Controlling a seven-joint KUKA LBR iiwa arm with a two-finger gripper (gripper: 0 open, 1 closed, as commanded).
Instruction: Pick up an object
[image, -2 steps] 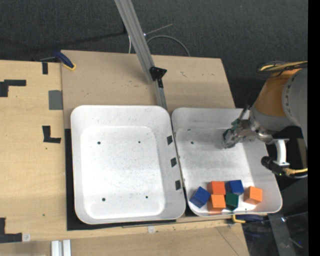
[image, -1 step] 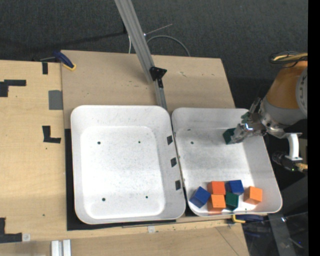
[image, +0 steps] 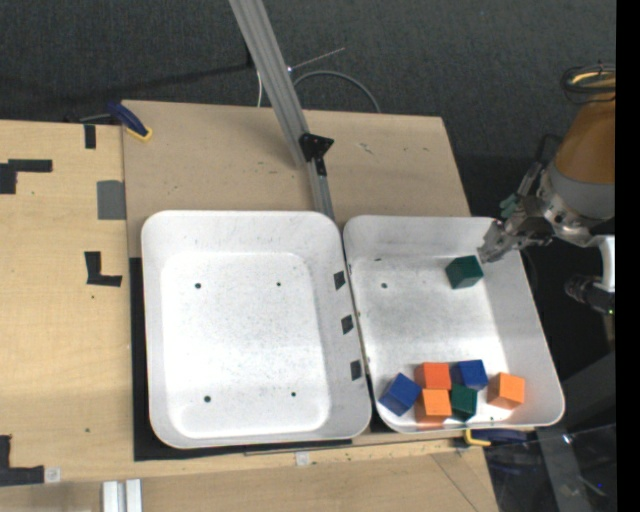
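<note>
The green block (image: 464, 271) lies alone in the upper part of the right bin (image: 420, 300), close to its far right corner, and I take it as the thing to pick because the gripper (image: 497, 243) hangs just beside it, up and to the right. The block is not between the fingers, and whether they are wide or narrow I cannot tell, since they look dark and small against the rim. The block sits a little turned, not square to the walls, probably because it simply came to rest there. Left of the green block and below it the white floor is bare, so there is good room for a descent from that side. On its right the bin wall is near, which leaves little space for the outer finger. Far below the green block, along the near wall, a cluster of blocks (image: 450, 388) in orange, blue and green lies packed together, harder to separate. Left of the green block, past the shared rims, stands the left bin (image: 245, 330).
</note>
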